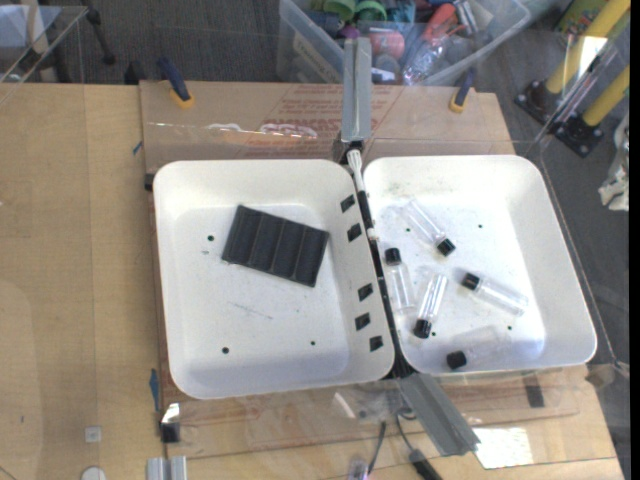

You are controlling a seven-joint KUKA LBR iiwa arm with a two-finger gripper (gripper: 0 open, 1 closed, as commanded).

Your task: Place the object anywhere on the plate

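A black ridged plate [275, 245] lies flat in the left white bin [200, 358], slightly tilted, toward the bin's back middle. In the right white bin [560, 338] lie several clear plastic vials with black caps. One vial [430, 226] lies near the middle back, another [398, 276] close to the divider, a third [430, 306] points toward the front, and a fourth [492, 292] lies to the right. A small loose black cap [456, 360] rests near the front wall of the right bin.
Black clips [362, 260] line the ridge where the two bins meet. A metal bar [355, 98] runs back from that ridge. A clear tub of colourful items [400, 8] stands behind the bins. Bare wooden bench [70, 268] stretches to the left.
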